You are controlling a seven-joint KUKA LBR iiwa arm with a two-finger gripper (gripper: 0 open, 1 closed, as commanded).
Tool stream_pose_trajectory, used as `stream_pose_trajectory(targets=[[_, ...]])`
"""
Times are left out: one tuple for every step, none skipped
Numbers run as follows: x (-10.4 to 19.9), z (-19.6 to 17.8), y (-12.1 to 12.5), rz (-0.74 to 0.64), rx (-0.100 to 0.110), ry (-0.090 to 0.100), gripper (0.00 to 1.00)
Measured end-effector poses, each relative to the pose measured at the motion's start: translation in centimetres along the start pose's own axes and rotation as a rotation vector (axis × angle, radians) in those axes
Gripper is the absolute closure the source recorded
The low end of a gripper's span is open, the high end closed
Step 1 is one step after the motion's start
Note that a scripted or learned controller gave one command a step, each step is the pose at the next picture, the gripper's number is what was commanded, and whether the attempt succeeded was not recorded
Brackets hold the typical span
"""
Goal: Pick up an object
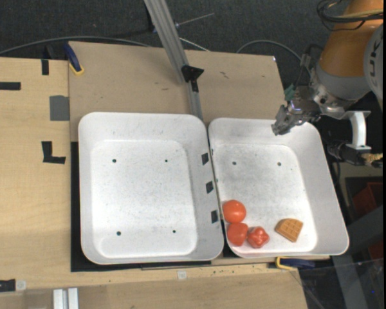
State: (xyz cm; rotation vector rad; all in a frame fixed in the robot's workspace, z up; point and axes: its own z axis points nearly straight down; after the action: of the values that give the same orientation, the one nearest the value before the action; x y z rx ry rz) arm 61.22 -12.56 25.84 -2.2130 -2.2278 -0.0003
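**Nothing lifted yet: the hand was at the far corner, the objects at the near edge**

You had the counter (135, 76) carrying two shallow white bins side by side, and the left bin (90, 172) played no part in this try. The right bin (309, 153) held everything worth picking. Your arm (350, 50) reached in from the right, and the hand (284, 125) sat over the right bin's far right corner, close to the rim. I could not tell how far the hand was open, and nothing was visible in it, so I judged the pick as not begun: the approach, the closing and the lift were all still ahead of you.

The objects lay well apart from the hand, along the right bin's near edge. A round orange-red piece (234, 210) sat by the near left corner; just nearer the rim were a second red piece (237, 233) and a smaller, lumpier red piece (258, 237), touching or almost so. A tan waffle-textured wedge (289, 229) lay to their right, clear of them. The wedge, standing alone, looked to me the easier target; the clustered red ones risked being nudged together.
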Motion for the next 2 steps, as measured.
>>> stream_pose_trajectory(targets=[[6.4, 0.7, 0.6, -0.001, 0.001, 0.000, 1.00], [11.7, 0.2, 1.4, 0.000, -0.001, 0.000, 1.00]])
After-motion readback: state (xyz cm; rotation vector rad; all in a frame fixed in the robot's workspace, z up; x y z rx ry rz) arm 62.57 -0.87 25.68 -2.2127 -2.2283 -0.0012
